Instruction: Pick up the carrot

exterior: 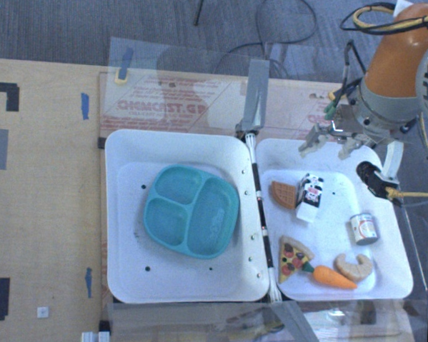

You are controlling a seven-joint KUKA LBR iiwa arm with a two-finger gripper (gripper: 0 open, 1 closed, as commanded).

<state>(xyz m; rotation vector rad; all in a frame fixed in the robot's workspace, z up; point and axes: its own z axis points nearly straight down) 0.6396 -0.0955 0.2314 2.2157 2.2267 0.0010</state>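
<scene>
The carrot (pixel 333 277) is orange with a green top and lies near the front edge of the right bin (pixel 396 244), between a pizza slice and a croissant. My gripper (pixel 332 141) hangs over the far edge of that bin, well behind the carrot, with its fingers (pixel 312 140) spread open and nothing between them.
The right bin also holds a pizza slice (pixel 292 259), a croissant (pixel 356 266), a small can (pixel 363 228), a cow-print carton (pixel 311 195) and a brown wedge (pixel 284 195). A teal divided plate (pixel 191 210) sits in the left bin (pixel 119 197).
</scene>
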